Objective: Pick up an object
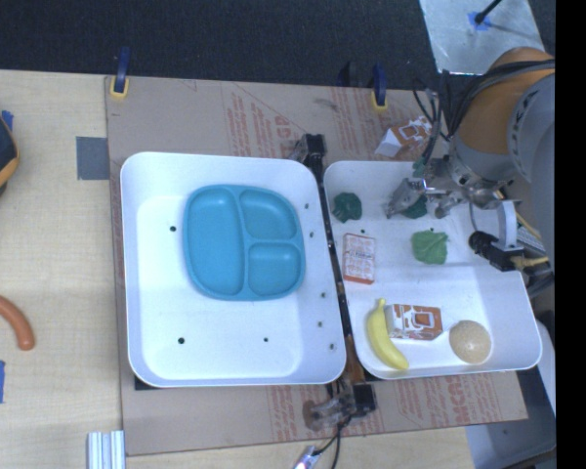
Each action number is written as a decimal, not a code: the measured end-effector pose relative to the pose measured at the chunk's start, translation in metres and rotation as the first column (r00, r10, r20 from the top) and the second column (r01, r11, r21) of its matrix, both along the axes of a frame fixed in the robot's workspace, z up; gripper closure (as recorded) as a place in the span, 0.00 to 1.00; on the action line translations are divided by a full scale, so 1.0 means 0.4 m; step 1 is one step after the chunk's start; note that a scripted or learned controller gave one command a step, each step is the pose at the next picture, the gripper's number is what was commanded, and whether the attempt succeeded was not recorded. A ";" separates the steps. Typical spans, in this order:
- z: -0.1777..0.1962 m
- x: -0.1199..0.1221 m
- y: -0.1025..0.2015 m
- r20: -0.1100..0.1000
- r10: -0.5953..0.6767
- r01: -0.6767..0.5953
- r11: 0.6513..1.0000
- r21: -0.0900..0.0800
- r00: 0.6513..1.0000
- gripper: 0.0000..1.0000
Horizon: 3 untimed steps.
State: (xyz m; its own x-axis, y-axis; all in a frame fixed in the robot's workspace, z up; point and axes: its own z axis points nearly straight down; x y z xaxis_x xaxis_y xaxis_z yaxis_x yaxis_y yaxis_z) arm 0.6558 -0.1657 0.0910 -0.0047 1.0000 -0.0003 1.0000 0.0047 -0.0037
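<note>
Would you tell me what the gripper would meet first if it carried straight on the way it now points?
Probably the dark green piece: the gripper points toward the view's left along the right bin, though its height is unclear.

The arm [532, 115] was grey with a rounded orange band above the wrist. Black cables looped beside it. Its tool [410, 201] was bare grey metal, with a black fitting below.
</note>
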 end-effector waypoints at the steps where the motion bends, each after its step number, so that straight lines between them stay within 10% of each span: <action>1: 0.002 -0.165 -0.068 0.000 0.000 0.000 1.000 -0.001 1.000 0.00; 2: 0.028 -0.165 -0.071 -0.001 0.002 -0.002 1.000 -0.002 1.000 1.00; 3: 0.028 -0.165 -0.070 -0.001 0.002 -0.002 1.000 -0.002 1.000 0.00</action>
